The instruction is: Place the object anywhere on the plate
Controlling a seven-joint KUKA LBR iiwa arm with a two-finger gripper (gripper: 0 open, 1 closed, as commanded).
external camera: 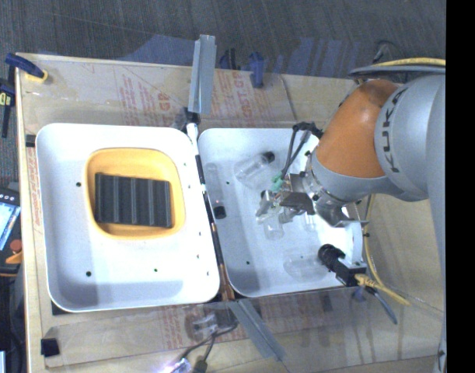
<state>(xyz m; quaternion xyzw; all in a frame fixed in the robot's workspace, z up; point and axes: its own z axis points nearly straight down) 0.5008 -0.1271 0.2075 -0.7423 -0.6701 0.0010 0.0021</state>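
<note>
A yellow plate (pixel 134 162) with a dark ridged centre lies in the left bin (pixel 58 270). In the right bin (pixel 237 263) are clear plastic objects: a small bottle-like one (pixel 255 166) with a dark cap near the back, one (pixel 274 225) just under the gripper, and one (pixel 301 266) toward the front. My gripper (pixel 270 205) is low over the middle of the right bin, right above or against the middle clear object. Whether anything is held is hidden by glare and the transparency.
The grey arm with its orange band (pixel 361 142) covers the right bin's right side. A black fitting (pixel 334 261) with a yellow cable sits at that bin's front right. A divider ridge (pixel 207 208) separates the bins. Clamps and a small screen (pixel 0 224) lie at the bench's left edge.
</note>
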